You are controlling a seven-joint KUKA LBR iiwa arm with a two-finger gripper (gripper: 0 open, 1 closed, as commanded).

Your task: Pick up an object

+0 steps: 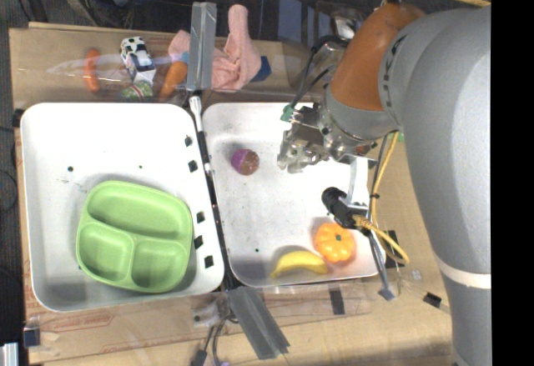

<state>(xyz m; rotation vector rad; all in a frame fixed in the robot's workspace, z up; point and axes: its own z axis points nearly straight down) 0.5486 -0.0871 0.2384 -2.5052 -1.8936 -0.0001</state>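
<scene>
The grey arm (434, 131) reaches over the right bin (250, 264), its tool (294, 157) low above the bin floor, just beside a small purple ball (244, 161). How far the tool is spread I cannot tell, and nothing shows in its grip. A pumpkin-like orange toy (335, 243) and a banana (299, 264) lie near the bin's front edge. By my reading, the pick has not been made; approach, closing and lifting are all left.

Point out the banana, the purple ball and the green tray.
banana (299, 264), camera view, middle of its curved body.
purple ball (244, 161), camera view, its top.
green tray (133, 235), camera view, ridge between its compartments.
</scene>
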